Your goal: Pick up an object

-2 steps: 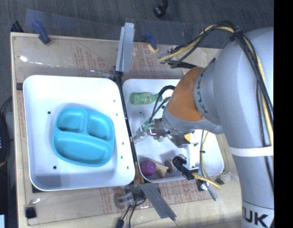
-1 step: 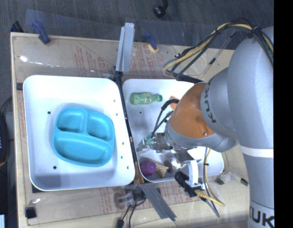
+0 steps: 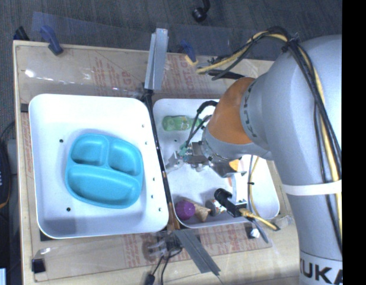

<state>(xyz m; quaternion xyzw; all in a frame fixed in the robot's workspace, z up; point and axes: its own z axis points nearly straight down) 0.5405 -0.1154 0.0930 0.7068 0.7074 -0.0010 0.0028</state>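
My gripper (image 3: 188,154) hangs low over the middle of the right bin (image 3: 267,205), near its left wall, with the grey arm and its orange band covering much of that bin. A pale green object (image 3: 175,123) lies at the bin's far end, just above the gripper and apart from it. A purple ball (image 3: 184,208) rests at the near end, with a small tan piece (image 3: 203,211) beside it. A bit of orange (image 3: 233,166) peeks out under the wrist. I see nothing between the fingers.
The left bin (image 3: 46,123) holds a blue divided plate (image 3: 104,169) in its middle. A raised divider (image 3: 158,159) separates the two bins. The wooden bench (image 3: 82,70) surrounds them, with a grey bracket (image 3: 156,58) at the back.
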